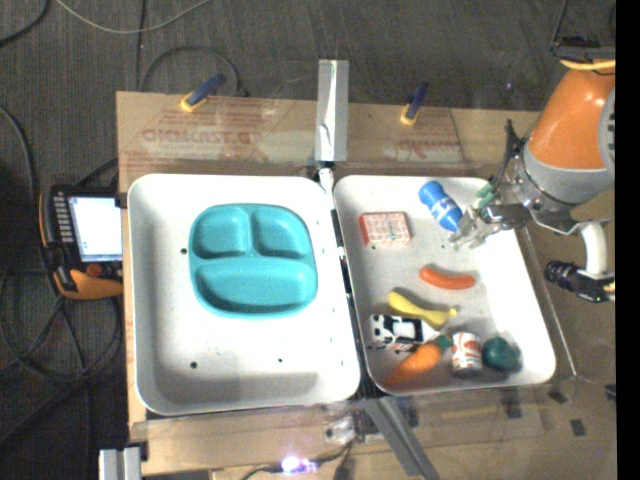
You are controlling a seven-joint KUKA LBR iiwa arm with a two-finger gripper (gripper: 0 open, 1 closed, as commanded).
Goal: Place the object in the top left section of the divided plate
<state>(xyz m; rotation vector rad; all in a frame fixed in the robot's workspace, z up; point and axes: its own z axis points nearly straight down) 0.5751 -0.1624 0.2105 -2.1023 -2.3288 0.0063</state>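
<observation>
From here my gripper hangs just right of the blue bottle, which lies slanted in the right bin; I can't tell its grip state. The divided plate sits far left.

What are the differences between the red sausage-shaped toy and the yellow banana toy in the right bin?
The red sausage-shaped toy is red-orange, while the yellow banana toy is yellow. The sausage is nearly straight with rounded ends; the banana is curved and tapers. The sausage lies apart from other items, whereas the banana lies close against the black and white toy below it. Both are elongated, lie flat and rest in the right white bin.
</observation>
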